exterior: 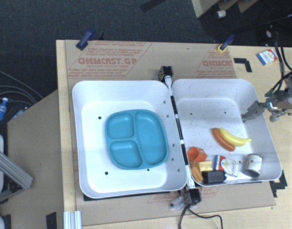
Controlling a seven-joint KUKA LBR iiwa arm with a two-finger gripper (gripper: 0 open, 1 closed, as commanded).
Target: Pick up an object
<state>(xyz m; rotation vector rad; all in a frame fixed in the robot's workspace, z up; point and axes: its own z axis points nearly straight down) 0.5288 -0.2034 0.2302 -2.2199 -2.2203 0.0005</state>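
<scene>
On the bench, the left bin [84, 128] holds a blue tray [136, 139], the right bin [203, 92] a banana [235, 138]; pincer [254, 111] state unclear.

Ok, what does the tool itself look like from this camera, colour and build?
The tool at the right bin's right edge looks small and grey-metallic, with a darker tip and a pale silvery body behind it. Thin dark cables run down toward it from above. Finer detail is too small to tell.

Left of the metallic pincer [254, 111], the smooth white plastic bins [86, 94] looked glossy, and the blue tray [136, 138] matt plastic.
</scene>
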